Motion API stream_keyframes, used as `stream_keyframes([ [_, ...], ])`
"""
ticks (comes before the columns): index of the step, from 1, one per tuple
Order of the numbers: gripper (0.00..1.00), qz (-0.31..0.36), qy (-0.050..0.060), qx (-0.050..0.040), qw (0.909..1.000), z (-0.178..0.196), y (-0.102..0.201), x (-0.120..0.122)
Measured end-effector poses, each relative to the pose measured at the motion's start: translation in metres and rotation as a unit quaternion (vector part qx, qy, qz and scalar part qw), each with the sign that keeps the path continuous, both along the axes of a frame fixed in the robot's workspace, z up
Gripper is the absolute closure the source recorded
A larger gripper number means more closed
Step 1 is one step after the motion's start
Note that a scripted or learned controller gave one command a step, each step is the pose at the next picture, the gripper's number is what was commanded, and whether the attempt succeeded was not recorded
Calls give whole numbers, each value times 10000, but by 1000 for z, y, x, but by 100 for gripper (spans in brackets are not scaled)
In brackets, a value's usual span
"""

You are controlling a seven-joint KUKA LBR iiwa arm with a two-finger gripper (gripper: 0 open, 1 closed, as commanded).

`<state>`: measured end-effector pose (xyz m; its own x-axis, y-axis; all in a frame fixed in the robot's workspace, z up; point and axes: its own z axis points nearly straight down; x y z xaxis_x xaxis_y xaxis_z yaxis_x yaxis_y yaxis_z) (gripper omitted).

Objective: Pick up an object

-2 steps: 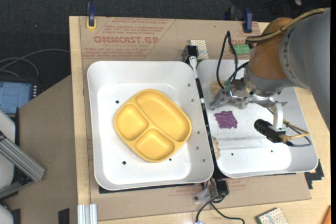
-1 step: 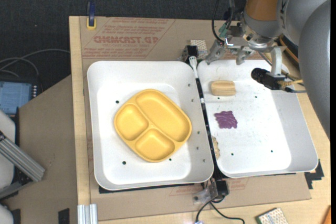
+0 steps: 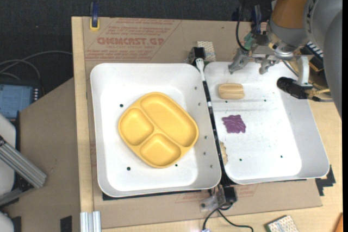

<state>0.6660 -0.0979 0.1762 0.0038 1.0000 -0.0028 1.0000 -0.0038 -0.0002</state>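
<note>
Two shallow white bins sit side by side on the desk (image 3: 81, 117), over a brown protective sheet printed in red lettering.

Camera view, left bin (image 3: 103, 117): holds one yellow divided tray (image 3: 157, 129) with three compartments, lying flat and turned at a slant, roughly centred in the bin.

Camera view, right bin (image 3: 293, 149): holds a tan bread-roll-shaped object (image 3: 231, 91) near the far left corner, just beside the divider between the bins. A purple, irregular flat piece (image 3: 235, 124) lies nearer the camera from the roll, apart from it. Neither touches the bin wall as far as can be told.

Arm: grey links with orange band enter from the right. The jaws (image 3: 252, 64) hang over the far edge of the right bin, behind and slightly right of the roll; the two fingers stand spread apart with nothing between them. Roll and purple piece both rest on the bin floor, not grasped
</note>
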Motion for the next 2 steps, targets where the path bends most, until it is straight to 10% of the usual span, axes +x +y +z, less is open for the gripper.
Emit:
stream_keyframes([
  [1, 0, 24, 40, 21, 10000, -97, 6, -1],
  [2, 0, 39, -82, 15, 10000, 100, 47, -43],
])
